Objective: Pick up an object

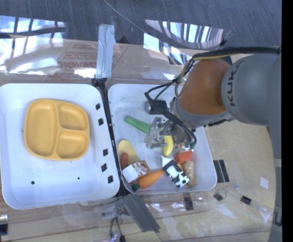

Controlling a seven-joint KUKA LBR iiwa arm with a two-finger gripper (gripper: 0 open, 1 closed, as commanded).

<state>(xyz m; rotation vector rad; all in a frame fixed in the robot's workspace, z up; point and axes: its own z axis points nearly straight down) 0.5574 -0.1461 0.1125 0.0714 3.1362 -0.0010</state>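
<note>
Gripper (159, 135) low at centre of right bin (117, 97), finger state unclear — green stick (136, 124) just left, toys crowd bin's lower edge; yellow tray (57, 128) sits in left bin (10, 180).

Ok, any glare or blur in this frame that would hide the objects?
Camera view: strong glare on the reflective sheeting behind the bins, none on the toys; right bin evenly lit; gripper area is soft and cluttered, fine detail hard to read; yellow tray sharp enough.
</note>
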